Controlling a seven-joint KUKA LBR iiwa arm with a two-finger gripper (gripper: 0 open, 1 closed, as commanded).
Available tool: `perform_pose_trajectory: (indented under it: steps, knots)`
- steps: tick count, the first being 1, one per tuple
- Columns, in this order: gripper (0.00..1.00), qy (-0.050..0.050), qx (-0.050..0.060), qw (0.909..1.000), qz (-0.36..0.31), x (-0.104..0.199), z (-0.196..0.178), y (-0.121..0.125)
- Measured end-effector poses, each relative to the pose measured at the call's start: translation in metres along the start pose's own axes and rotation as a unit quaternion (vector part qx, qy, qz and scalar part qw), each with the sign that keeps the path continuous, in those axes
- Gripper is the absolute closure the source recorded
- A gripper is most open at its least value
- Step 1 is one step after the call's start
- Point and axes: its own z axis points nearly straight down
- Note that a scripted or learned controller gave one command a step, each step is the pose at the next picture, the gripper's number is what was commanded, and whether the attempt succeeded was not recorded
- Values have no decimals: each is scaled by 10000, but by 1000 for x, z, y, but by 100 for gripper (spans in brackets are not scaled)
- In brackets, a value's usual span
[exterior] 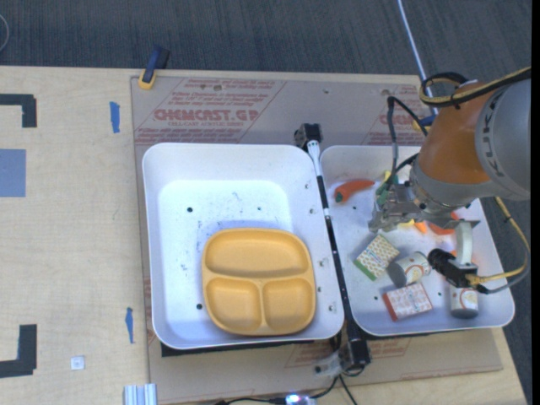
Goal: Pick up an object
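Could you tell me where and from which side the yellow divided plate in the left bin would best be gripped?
Probably the yellow divided plate's raised outer rim at its far edge, coming straight down. It lies flat, too broad to span, and its near edge sits close to the left bin's wall, while bare floor lies beyond the far edge.

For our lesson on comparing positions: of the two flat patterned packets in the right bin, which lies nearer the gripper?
The green-and-white checked packet, just below the gripper. The red-edged packet lies farther off, toward the right bin's near rim.

Dark grey carpeted floor (253, 15) runs along the top — below it sits the pale wooden bench top (63, 226), marked with blue tape strips (115, 116) and black tape corners (24, 108) — light even, soft.
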Motion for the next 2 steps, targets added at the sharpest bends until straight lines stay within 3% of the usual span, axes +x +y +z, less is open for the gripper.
perform_pose_trajectory:
  steps: [1,2]
  knots:
    - [0,0,2,10000,-1,0,0,0]
    - [0,-3,41,10000,-4,1,24,6]
